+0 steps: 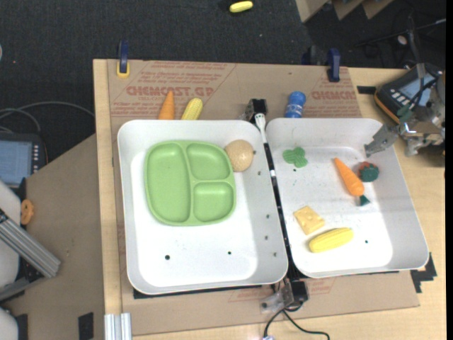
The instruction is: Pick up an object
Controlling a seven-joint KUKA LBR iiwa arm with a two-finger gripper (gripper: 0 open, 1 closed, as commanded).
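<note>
The right bin (396,261) holds an orange carrot (348,177), a small red and green piece (368,171), a green leafy piece (295,157), a yellow cheese wedge (308,219) and a yellow corn cob (330,239). My gripper (376,142) hangs over the bin's far right corner, just above and right of the carrot and the red piece. It touches none of them, and nothing is seen held in it.
The left bin (198,264) holds a green divided plate (190,182) and a tan ball (240,154). Behind the bins lie a carrot (166,106), a yellow piece (192,108), a black part (256,108) and a blue bottle (296,105).
</note>
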